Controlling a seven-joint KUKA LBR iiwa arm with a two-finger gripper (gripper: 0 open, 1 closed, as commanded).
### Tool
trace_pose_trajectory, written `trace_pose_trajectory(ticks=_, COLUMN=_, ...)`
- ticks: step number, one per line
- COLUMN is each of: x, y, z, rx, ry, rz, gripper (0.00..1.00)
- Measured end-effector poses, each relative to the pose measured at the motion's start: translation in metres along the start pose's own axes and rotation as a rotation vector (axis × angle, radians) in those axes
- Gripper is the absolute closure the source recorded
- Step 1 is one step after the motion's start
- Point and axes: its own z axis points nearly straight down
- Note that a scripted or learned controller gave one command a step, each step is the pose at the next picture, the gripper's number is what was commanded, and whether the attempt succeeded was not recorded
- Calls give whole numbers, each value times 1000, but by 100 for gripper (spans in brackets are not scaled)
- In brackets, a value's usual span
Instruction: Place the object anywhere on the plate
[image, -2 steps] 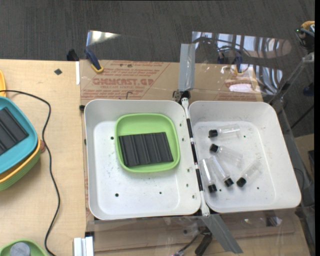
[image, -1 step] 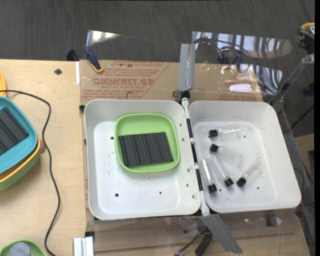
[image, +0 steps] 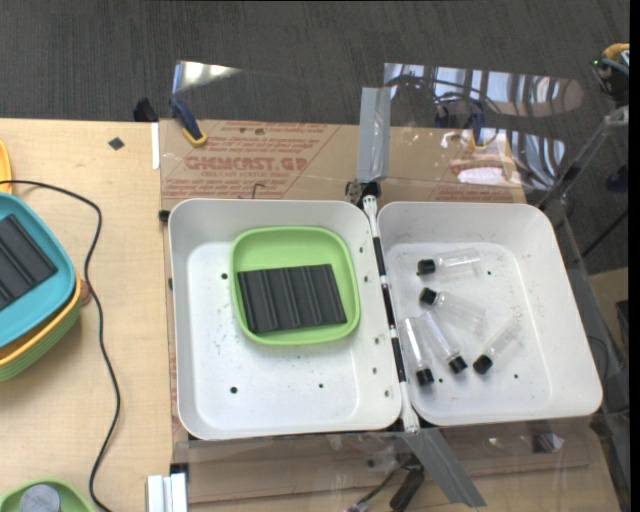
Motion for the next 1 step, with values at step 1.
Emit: trace_pose_trajectory(ticks=1, x=0, y=-1, z=-41, rx=0, ry=2, rz=-2, gripper=0)
